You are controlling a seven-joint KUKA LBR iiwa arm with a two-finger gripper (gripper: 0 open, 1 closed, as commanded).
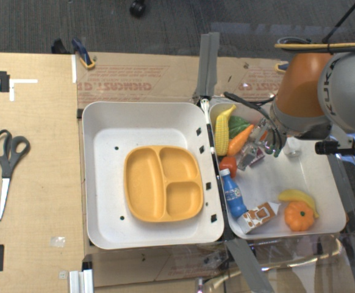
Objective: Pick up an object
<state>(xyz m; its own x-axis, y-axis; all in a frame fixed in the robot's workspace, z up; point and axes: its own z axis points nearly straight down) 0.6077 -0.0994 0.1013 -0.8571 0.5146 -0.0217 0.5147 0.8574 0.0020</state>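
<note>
The gripper (pixel 258 150) hangs low in the upper left part of the right bin (pixel 324 191), its metal end pointing toward 7 o'clock; whether it is spread or closed cannot be told from this angle, and nothing can be seen held by it. A carrot (pixel 241 138) lies just at its 10 o'clock, touching or nearly so, with a green vegetable (pixel 238 126) and a corn cob (pixel 222 130) beyond, packed against the bin's left wall. A red piece (pixel 228 165) sits at the gripper's 8 o'clock and a blue bottle (pixel 232 194) lies along the left wall at 7 o'clock. Well apart at 5 o'clock are a banana (pixel 298 197), a small orange pumpkin (pixel 299 217) near the bottom rim, and a brown carton (pixel 258 217). The bin's middle floor between these groups is bare white. The left bin (pixel 98 182) holds a yellow divided plate (pixel 163 183) at its centre. Scissors (pixel 8 163) lie on the bench at far 9 o'clock
</note>
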